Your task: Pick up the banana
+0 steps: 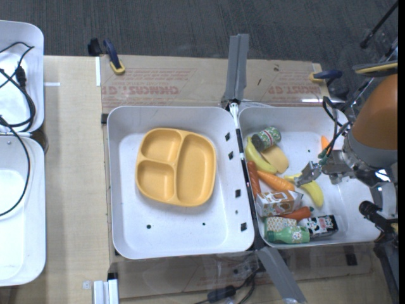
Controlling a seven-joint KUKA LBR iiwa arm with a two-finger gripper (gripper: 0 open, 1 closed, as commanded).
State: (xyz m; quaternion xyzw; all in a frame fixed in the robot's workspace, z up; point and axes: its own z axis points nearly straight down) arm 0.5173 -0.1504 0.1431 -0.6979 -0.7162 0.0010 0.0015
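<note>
A yellow banana (257, 156) lies curved along the left side of the right bin (304, 122), beside a pale yellow potato-like piece (279, 159). A second, shorter yellow banana-like piece (314, 194) lies near the bin's middle. My gripper (307, 174) reaches in from the right and hangs low over the upper end of that shorter piece, close to an orange carrot (274, 181). I cannot tell whether it touches either one.
The right bin also holds a green can (269, 136), a juice carton (279, 203), a green packet (288, 234), a black-and-white item (323, 224) and a small orange piece (324, 143). A yellow divided plate (176, 166) lies in the left bin (126, 227).
</note>
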